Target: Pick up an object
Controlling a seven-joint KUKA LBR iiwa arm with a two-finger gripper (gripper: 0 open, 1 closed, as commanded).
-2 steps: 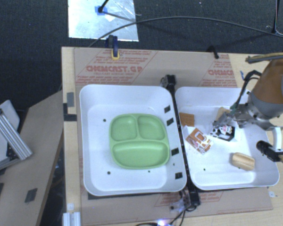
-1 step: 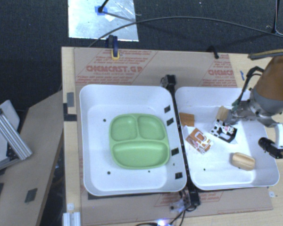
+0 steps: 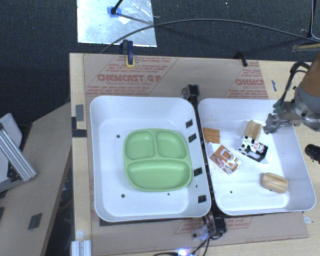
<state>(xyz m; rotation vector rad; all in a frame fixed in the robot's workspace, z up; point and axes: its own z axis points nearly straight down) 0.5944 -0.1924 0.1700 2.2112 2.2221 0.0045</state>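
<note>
The right bin (image 3: 240, 201) holds several small objects: a flat orange-brown card (image 3: 211, 135), a brown and white patterned packet (image 3: 224, 159), a tan block (image 3: 252, 129), a black and white piece (image 3: 253, 148) and a rounded wooden piece (image 3: 274, 182). My gripper (image 3: 272, 124) hangs over the bin's upper right part, just right of the tan block and above the black and white piece. Nothing shows between its fingers.
The left bin (image 3: 109, 121) holds a green divided plate (image 3: 158, 159). A black divider with clips (image 3: 201, 159) runs between the bins. The arm (image 3: 314, 92) comes in at the right edge, with a black part (image 3: 317, 154) below it. A metal frame (image 3: 10, 151) stands at the far left.
</note>
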